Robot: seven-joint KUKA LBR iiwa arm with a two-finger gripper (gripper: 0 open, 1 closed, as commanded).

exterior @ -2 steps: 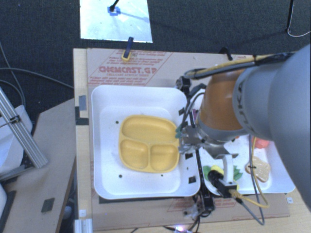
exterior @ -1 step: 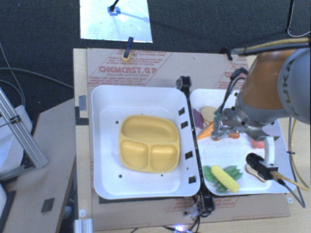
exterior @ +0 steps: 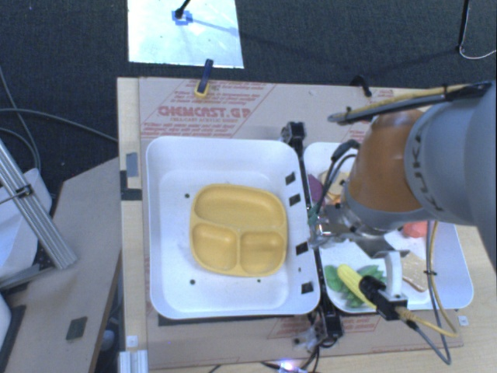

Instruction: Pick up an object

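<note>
Setting: we are looking down on a tabletop (exterior: 132, 231) covered by a printed cardboard sheet (exterior: 233, 107), sitting on dark carpet, with a pale square panel (exterior: 186, 22) lying beyond it.
Bins: we are seeing two white bins side by side, the left bin (exterior: 167, 286) and the right bin (exterior: 458, 286), their inner walls touching and clipped together, probably so neither slides under the arm.
Tray: a yellow three-compartment tray (exterior: 235, 230) is lying flat in the middle of the left bin, well apart from the arm.
Arm: we are watching the arm (exterior: 419, 162) reaching in from the right and hanging low over the right bin, covering most of its contents; its stance suggests we are working that bin, not the tray.
Hand: the hand (exterior: 322, 228) is sitting just at the wall between the bins; we cannot tell how far open it is, nor whether it has anything in it.
Objects: we are seeing a corn cob (exterior: 349, 280) on green leaves (exterior: 371, 273) at the near side of the right bin, a pink thing (exterior: 417, 229) peeking out from beside the wrist, and something purple (exterior: 317, 185) near the shared wall.
Judgement: we are guessing a pick is being tried at the right bin's left edge; the wall there may be crowding the grasp.
</note>
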